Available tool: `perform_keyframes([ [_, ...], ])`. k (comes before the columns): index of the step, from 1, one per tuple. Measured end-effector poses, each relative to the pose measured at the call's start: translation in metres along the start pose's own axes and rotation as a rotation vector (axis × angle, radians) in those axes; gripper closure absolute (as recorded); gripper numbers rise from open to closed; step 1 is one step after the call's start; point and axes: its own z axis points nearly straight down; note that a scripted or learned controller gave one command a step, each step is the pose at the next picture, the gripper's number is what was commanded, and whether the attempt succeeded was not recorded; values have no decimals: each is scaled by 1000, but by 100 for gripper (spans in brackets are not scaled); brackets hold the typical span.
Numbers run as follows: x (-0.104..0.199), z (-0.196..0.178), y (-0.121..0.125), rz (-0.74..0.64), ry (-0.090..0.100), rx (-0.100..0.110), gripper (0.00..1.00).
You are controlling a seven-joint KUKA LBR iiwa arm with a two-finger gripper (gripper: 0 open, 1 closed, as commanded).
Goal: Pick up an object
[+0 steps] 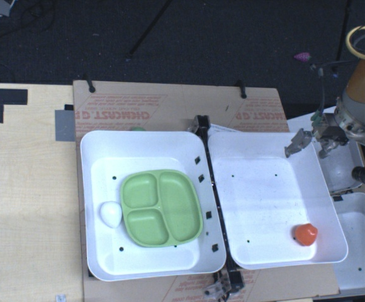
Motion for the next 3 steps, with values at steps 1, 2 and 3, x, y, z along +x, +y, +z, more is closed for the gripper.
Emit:
perform_keyframes([
  [1,0,-9,3,-2,-3,-14,0],
  [2,5,53,9,-6,-2,-9,0],
  [3,-1,107,16,-4,-2,-9,0],
])
